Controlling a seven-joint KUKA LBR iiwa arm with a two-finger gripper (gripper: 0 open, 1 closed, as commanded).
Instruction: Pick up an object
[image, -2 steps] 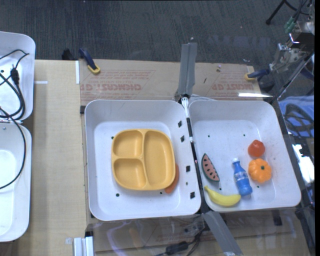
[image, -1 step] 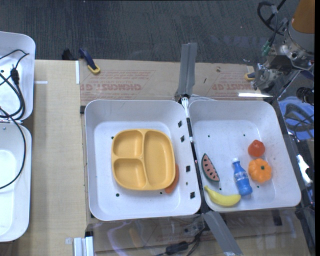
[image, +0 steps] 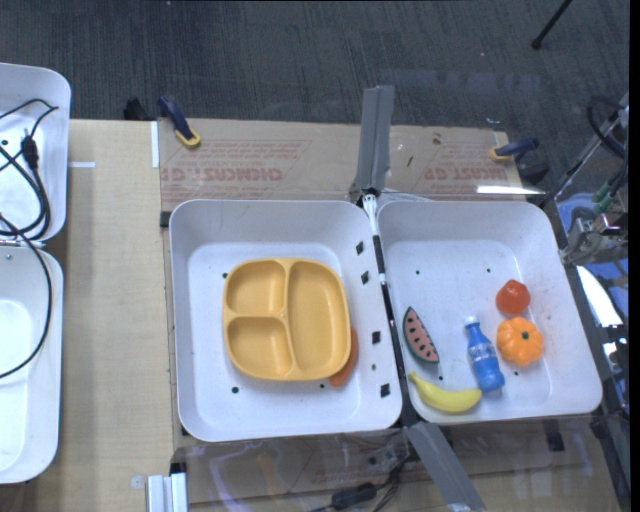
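Note:
The right bin (image: 455, 235) holds a red tomato (image: 513, 297), an orange pumpkin (image: 520, 341), a blue bottle (image: 484, 355) lying on its side, a yellow banana (image: 444, 396) and a watermelon slice (image: 420, 335). These lie toward the bin's front and right. In the left bin (image: 200, 260) rests a yellow divided plate (image: 287, 319), and an orange object (image: 346, 368) peeks out from under its right edge.
A grey upright post (image: 375, 140) stands behind the seam between the bins. Clamps (image: 178, 122) hold a cardboard sheet (image: 290, 160) at the back. White trays with black cables (image: 25, 170) sit at the far left. Equipment (image: 600, 215) crowds the right edge.

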